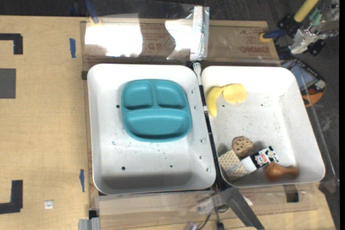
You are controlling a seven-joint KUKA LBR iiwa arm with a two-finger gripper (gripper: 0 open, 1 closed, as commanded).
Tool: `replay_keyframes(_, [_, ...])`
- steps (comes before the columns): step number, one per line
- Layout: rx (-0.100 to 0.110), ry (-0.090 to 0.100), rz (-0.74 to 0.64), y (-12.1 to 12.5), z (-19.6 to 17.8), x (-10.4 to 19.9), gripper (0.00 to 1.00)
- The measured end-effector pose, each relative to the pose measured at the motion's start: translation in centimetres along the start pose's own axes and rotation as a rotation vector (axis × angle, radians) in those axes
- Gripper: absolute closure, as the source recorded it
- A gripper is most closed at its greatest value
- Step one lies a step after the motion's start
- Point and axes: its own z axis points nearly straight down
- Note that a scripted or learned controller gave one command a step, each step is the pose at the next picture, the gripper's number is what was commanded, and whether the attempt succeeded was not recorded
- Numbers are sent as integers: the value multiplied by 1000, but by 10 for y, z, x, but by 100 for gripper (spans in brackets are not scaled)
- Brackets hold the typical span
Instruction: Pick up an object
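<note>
My end effector's state I cannot tell. On the surface, the left shallow white bin (pixel 102 169) carries a teal plastic divided tray (pixel 156 110) near its middle. In the right shallow white bin (pixel 280 89), a yellow banana-shaped toy (pixel 225 95) lies by the far left corner. Along the near edge sit a tan waffle cone (pixel 233 163), a small black-and-white carton (pixel 263 158) and a brown pear-shaped piece (pixel 280 171), close together

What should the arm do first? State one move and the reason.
Probably bring the arm over the right bin and lower toward the yellow banana. It lies apart near the bin's upper left, while the other small items crowd the lower corner. The teal tray looks too wide.
</note>
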Motion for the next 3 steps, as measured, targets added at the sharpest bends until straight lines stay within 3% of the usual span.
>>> replay_keyframes(1, [4,2,-32,16,-85,-7,100])
replay_keyframes(2, [5,3,-545,6,-107,-45,100])
replay_keyframes(3, [11,6,-117,2,-104,-35,100])
